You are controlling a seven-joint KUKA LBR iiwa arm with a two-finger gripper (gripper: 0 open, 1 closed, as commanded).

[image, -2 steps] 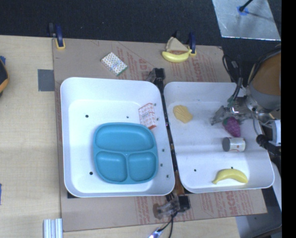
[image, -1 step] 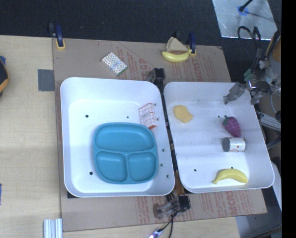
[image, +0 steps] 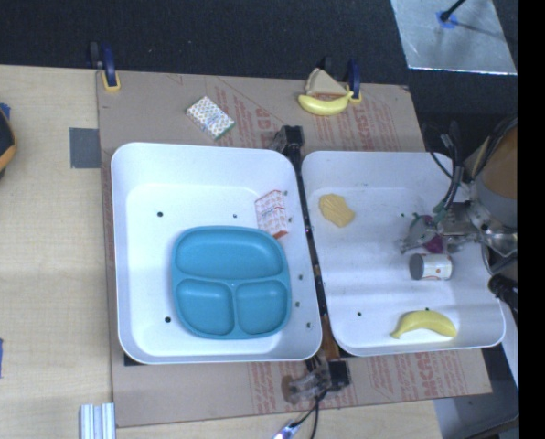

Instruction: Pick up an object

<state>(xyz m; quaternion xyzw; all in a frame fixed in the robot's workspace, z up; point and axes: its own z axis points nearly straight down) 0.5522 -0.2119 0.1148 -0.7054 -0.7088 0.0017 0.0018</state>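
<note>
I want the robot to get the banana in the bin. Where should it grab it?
Probably the banana's thick middle, coming straight down, fingers closing across its narrow width. It lies flat and curved near the right bin's front wall, so the sides are awkward.

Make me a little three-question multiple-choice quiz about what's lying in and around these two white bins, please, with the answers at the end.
1. Where does the blue divided tray lie?
A. in the left bin
B. in the right bin
C. on the cardboard above the bins

2. How many yellow bananas are in view?
A. one
B. two
C. four

3. How does the small grey-and-white cylinder in the right bin lie?
A. standing upright
B. on its side
C. stacked on the tray

Answers:
1. A, the tray fills much of the left bin's floor.
2. B, one banana lies at the right bin's front edge, another on the cardboard above the bins.
3. B, its long side rests on the bin floor, just below the gripper.
</note>
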